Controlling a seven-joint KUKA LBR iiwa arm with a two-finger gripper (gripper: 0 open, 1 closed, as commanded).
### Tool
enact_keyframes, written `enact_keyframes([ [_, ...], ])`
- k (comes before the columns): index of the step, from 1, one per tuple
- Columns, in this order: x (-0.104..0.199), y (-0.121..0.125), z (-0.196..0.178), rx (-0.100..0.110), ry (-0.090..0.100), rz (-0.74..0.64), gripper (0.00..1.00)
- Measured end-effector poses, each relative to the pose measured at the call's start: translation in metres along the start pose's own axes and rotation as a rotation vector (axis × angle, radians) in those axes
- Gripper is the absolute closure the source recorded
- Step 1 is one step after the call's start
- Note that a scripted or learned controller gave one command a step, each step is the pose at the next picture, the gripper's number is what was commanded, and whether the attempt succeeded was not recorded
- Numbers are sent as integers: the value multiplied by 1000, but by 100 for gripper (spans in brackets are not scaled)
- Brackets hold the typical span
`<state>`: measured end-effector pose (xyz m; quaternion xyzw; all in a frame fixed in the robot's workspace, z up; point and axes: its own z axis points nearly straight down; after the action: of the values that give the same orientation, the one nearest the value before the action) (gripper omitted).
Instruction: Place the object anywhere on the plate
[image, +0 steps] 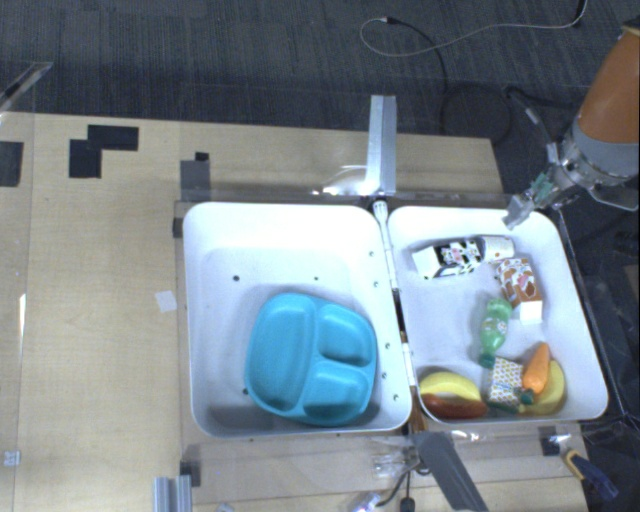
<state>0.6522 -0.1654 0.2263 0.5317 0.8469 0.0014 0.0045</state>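
Note:
A blue divided plate (312, 357) lies in the left bin (230, 250), toward its front. The right bin (570, 290) holds several objects: a white carton with black spots (455, 257), a brown patterned packet (515, 277), a green bottle (492, 330), an orange carrot (537, 367), a small patterned box (503, 380) and a yellow banana (448, 384). My gripper (520, 208) hangs at the far right corner of the right bin, above its rim, apart from all the objects. Nothing shows in its grasp.
A metal post (382, 140) stands behind the seam between the bins. A second yellow piece (552, 392) lies at the right bin's front right corner. Cables trail on the dark floor behind the bench. The wooden bench top (90, 330) stretches to the left.

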Motion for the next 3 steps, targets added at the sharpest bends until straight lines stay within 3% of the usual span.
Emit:
enact_keyframes([
  [1, 6, 24, -52, -1, 0, -122, 100],
  [2, 19, -59, -111, -1, -1, -184, 100],
  [3, -5, 4, -139, -2, -2, -408, 100],
])
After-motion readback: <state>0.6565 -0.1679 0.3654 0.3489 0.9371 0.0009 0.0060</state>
